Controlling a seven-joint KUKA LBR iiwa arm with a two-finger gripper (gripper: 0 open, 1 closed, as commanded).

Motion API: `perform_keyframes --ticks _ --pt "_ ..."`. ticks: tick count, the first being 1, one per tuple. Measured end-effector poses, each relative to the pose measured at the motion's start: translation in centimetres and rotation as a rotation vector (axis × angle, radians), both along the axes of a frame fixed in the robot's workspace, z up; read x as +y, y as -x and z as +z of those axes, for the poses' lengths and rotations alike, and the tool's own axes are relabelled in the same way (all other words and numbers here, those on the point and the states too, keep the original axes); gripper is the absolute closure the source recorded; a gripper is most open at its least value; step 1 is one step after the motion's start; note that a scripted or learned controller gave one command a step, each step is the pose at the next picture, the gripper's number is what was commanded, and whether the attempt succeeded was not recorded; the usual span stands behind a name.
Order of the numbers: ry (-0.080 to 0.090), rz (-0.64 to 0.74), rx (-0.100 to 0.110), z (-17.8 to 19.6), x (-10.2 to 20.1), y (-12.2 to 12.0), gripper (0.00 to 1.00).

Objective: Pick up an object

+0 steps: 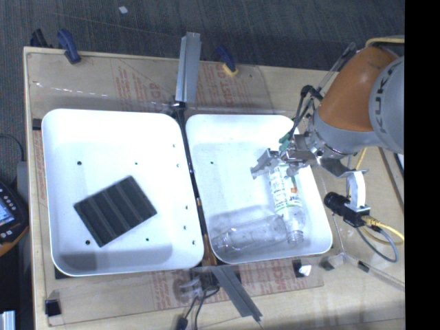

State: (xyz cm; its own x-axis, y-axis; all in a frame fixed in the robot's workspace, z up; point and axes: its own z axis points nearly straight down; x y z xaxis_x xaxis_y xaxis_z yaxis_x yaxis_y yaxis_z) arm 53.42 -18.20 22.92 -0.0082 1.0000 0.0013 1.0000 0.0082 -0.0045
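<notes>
Over the right bin (206, 184), the pincer (280, 162) hangs low from the grey, orange-banded arm (357, 95); whether it is open or closed I cannot tell. Just below it lies a slim clear plastic bottle (285, 201) with a printed label, its top end touching or hidden under the metal tip. Further below, and to the pincer's left, a second transparent bottle (251, 234) lies across the bin's near wall. Well to the left, in the other smooth white bin (62, 136), rests a flat, dark, ribbed rectangular slab (115, 210).
</notes>
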Motion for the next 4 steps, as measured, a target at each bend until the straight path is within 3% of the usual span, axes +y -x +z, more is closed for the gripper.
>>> perform_keyframes --ticks 1,3,4 --pt "0.000 -0.082 0.003 -5.2 -2.7 -2.5 0.00" --pt "0.000 -0.082 0.003 -5.1 -2.7 -2.5 0.00" --pt "0.002 -0.136 0.000 -3.3 -2.1 -3.5 0.00"
